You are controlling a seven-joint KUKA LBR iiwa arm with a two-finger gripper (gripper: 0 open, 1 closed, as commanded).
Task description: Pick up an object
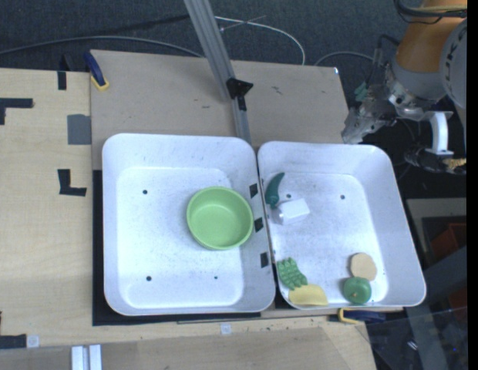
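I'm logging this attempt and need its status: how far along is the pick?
Nothing looks done yet. The gripper hangs above the right bin's far rim, with nothing visible between its fingers. The green bowl sits in the left bin; the green ball, tan round piece and yellow piece lie untouched. Reaching in, grasping and lifting remain.

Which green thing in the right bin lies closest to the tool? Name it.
The dark green curved piece by the right bin's left wall. It lies at the far end, nearest the tool; the ribbed green piece and green ball sit along the near edge.
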